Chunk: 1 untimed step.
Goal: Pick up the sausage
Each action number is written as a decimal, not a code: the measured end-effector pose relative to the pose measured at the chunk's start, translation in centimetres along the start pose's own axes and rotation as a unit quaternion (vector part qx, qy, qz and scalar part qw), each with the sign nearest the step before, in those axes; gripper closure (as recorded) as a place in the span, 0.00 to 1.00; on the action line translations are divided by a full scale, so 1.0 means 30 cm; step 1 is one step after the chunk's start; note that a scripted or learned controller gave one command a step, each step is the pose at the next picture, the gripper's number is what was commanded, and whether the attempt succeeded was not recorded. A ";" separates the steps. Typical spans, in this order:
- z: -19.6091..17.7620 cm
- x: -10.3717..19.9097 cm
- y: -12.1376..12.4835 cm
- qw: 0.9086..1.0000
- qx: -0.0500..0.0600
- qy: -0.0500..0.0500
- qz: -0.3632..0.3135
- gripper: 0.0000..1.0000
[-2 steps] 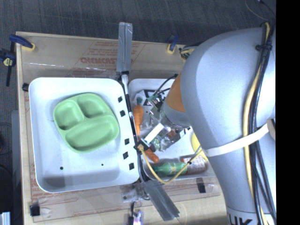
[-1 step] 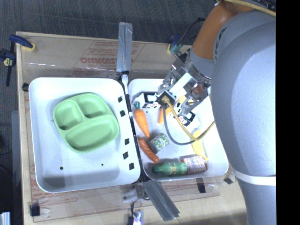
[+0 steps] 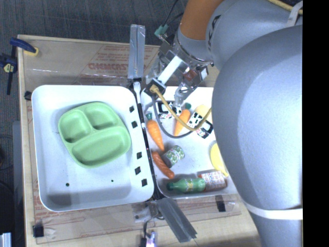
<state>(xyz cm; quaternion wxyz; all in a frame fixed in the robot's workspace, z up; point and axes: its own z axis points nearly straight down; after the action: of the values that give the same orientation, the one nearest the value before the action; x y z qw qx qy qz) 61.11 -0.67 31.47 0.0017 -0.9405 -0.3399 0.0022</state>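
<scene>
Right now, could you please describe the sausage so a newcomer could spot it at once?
Look in the right bin, along its left wall. The sausage lies just below the carrot, above the green bottle. It is darker, reddish-brown and blunt-ended, unlike the bright tapered carrot.

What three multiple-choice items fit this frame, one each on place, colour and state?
1. The sausage lies in: A the left bin; B the right bin; C the plate.
2. The plate is: A green; B red; C blue.
3. The bottle is: A upright; B stacked on the plate; C lying on its side.

Answers:
1. B, it rests by that bin's left wall.
2. A, its whole surface is light green.
3. C, its length runs flat along the bin floor.
</scene>
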 end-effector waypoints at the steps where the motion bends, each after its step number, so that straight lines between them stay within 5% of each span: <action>1: 0.300 -0.240 0.073 0.999 0.001 -0.001 -0.039 0.00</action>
<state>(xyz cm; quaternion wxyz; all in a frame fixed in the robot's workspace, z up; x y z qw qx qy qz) 56.94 -6.95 22.49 0.0023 -0.9267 -0.3759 0.0031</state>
